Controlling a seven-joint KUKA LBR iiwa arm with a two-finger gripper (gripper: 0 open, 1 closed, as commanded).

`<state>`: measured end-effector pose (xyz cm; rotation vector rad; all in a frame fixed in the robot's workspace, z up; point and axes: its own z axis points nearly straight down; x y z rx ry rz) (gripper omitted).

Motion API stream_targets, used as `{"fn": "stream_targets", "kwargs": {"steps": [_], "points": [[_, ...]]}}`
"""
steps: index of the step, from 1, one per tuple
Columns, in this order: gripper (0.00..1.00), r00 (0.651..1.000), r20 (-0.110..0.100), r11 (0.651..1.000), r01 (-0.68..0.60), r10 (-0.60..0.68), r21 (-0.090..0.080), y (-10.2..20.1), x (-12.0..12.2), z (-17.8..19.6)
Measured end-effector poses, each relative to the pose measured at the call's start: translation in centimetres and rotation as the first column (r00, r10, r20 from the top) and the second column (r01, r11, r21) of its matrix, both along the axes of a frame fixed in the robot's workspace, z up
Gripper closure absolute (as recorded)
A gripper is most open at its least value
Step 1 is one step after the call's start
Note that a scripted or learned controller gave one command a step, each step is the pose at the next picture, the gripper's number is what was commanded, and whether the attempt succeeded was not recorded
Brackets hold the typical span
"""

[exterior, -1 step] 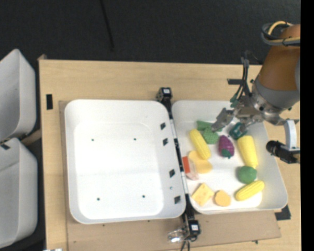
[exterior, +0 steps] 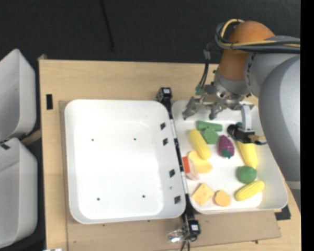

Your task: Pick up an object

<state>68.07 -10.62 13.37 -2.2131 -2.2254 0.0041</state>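
Note:
My gripper [exterior: 203, 110] hangs over the far end of the right bin [exterior: 272, 200], its fingers spread open with nothing between them. Just below it lie a green toy piece [exterior: 208, 126] and a second green piece [exterior: 211, 136]. Further into the bin sit a yellow corn cob [exterior: 199, 144], a purple eggplant [exterior: 226, 146], a yellow banana-like piece [exterior: 248, 154], a green pepper [exterior: 246, 174], another corn cob [exterior: 249, 190], a cheese wedge [exterior: 202, 194] and an orange slice [exterior: 222, 198].
The left bin [exterior: 73, 140] is a white tray beside the right one, split from it by a ridge with black clips [exterior: 174, 156]. The grey arm [exterior: 282, 98] covers the right bin's right side. White padded shapes [exterior: 8, 140] stand at the left edge.

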Motion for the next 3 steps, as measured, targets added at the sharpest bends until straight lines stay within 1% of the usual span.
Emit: {"fn": "stream_targets", "kwargs": {"steps": [1,2,3], "points": [[0.0,1.0,0.018,1.0,0.006,-0.006,-0.007,0.2,-9.6,-2.8],[1.0,1.0,0.018,1.0,0.011,-0.011,-0.005,0.0,-9.2,-1.9],[1.0,1.0,0.012,1.0,-0.002,0.002,0.0,6.1,-4.8,7.1]]}}
